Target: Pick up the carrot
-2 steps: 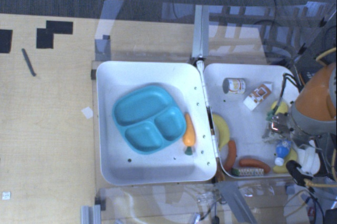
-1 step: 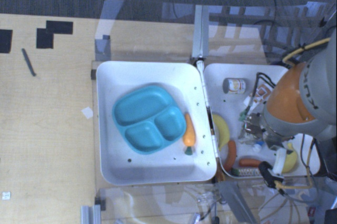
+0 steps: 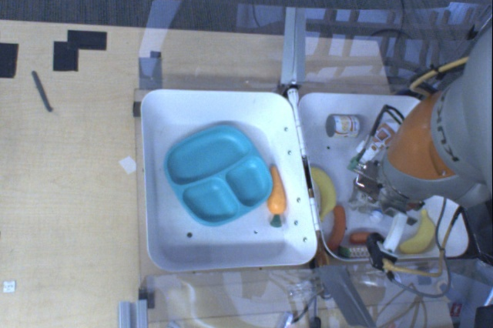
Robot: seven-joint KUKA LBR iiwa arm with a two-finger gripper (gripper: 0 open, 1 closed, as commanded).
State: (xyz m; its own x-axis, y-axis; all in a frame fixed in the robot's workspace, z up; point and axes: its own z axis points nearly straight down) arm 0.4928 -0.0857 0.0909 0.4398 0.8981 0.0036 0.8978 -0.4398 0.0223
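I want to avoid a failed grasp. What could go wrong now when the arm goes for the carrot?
1. The carrot lies against the blue divided plate, so a finger may hit the plate's edge or push it.
2. The carrot is close to the left bin's right wall, leaving little room on that side.
3. The tool is over the right bin, above a banana and a sausage; it must cross the wall first.

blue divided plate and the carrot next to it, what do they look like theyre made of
Blue divided plate: probably moulded plastic, going by its even colour, rounded compartment ridges and soft sheen. Carrot: looks like a toy, likely plastic or rubber, with a smooth, uniform orange body and a small green stub at one end; the exact material cannot be told from this view.
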